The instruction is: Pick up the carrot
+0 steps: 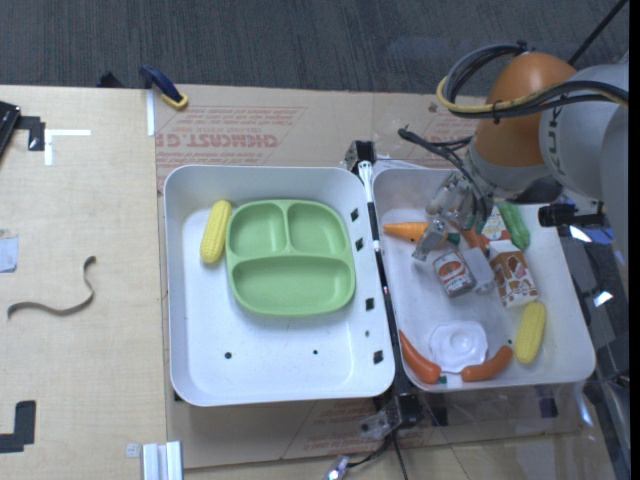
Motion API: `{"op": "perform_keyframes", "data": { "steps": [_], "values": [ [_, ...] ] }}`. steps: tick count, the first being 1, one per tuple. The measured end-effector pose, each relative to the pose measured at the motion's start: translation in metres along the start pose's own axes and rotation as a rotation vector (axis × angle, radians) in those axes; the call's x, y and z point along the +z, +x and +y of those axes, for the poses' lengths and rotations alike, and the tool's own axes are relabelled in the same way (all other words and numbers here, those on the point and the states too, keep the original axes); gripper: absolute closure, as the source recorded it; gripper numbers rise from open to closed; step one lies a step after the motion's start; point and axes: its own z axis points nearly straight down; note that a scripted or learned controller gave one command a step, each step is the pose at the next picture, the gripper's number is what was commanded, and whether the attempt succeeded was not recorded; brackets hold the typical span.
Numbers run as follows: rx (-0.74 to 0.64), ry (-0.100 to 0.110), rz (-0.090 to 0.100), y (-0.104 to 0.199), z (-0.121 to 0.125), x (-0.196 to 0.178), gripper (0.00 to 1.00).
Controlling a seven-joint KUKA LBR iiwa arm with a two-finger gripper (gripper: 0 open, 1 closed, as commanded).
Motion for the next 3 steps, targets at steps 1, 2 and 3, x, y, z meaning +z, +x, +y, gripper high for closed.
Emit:
{"op": "perform_keyframes", "data": {
  "steps": [1, 2, 3],
  "values": [
    [0.19, 0.0, 0.001, -0.001, 0.005, 0.0, 0.0],
    [0.493, 0.003, 0.003, 0.012, 0.001, 0.001, 0.0],
    [0.489, 0.003, -0.002, 0.011, 0.001, -0.009, 1.0]
  ]
}}
